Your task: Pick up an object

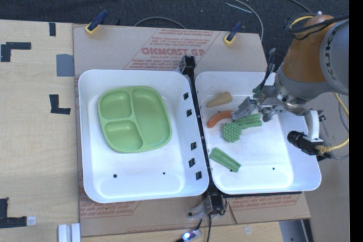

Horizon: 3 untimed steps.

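The green brush-like toy (237, 128) lies near the middle of the right bin (295, 178), its round knobbly head toward the divider and its flat handle running up under my gripper (248, 112). I judge it light, moulded plastic or rubber, stiff in the handle and a bit yielding in the head (the head's bumps would give a poor seat). The handle is the place to take it, across its narrow width. I hang right over that handle, but whether my pincer is parted or shut I cannot tell.

Just beside the head's upper side lies an orange carrot-shaped piece (219, 118), close enough to be nudged or pinched along by mistake. A tan piece (219, 100) sits above it, and a green wedge (225, 159) lies apart, lower in the bin. In the left bin (91, 139) rests a green divided plate (135, 119).
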Tool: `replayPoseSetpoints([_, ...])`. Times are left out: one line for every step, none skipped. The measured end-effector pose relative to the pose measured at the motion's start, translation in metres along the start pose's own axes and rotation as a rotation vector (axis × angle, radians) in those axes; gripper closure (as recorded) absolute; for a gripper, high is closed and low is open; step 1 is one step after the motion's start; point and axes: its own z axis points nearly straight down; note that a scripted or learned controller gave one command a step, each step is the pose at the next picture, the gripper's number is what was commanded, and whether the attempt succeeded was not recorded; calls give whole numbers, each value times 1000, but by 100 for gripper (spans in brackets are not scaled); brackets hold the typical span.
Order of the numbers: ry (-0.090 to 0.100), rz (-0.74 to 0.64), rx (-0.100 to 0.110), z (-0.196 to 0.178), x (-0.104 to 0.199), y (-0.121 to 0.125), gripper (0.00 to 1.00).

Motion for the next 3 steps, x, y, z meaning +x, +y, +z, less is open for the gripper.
replayPoseSetpoints([0, 1, 1, 53, -7, -9, 0])
replayPoseSetpoints([0, -2, -2, 40, -6, -7, 100])
replayPoseSetpoints([0, -1, -7, -4, 0, -2, 100])
